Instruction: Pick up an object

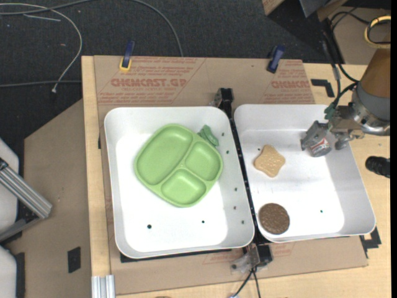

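Over the right bin now, the pincer hangs near the far right corner, and from this angle I cannot tell whether it is open or closed. Nothing is visibly caught in it. A tan cookie-shaped piece lies near the bin's left wall, well apart from the pincer. A brown round disc sits at the near left corner. In the left bin, a green divided plate rests toward the far right.
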Robot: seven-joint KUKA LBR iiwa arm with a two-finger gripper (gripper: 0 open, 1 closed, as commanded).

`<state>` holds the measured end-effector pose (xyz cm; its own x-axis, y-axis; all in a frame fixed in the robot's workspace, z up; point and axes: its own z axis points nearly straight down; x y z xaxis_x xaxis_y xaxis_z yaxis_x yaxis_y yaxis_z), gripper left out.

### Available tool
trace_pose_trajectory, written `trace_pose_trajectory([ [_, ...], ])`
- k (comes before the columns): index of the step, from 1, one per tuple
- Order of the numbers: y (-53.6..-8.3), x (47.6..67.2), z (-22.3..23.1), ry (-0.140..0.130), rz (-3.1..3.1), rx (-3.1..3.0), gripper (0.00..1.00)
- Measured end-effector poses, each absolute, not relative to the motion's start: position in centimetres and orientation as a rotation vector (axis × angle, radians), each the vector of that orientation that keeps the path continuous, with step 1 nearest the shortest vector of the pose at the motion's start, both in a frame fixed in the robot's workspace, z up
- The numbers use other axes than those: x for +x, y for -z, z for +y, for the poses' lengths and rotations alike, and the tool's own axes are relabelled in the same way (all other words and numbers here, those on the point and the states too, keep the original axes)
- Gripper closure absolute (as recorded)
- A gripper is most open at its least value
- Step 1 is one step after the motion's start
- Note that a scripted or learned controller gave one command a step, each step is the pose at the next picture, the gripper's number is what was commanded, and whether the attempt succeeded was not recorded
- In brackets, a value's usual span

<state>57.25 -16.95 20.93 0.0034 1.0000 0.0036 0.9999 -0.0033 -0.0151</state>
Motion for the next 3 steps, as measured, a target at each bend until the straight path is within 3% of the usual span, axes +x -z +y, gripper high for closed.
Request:
trace_pose_trajectory([
  [1, -21.7, 57.6, -16.9, 0.000, -2.221, -2.221, 0.00],
  [3, -10.7, 56.3, -16.9, -0.005, -2.215, -2.216, 0.00],
])
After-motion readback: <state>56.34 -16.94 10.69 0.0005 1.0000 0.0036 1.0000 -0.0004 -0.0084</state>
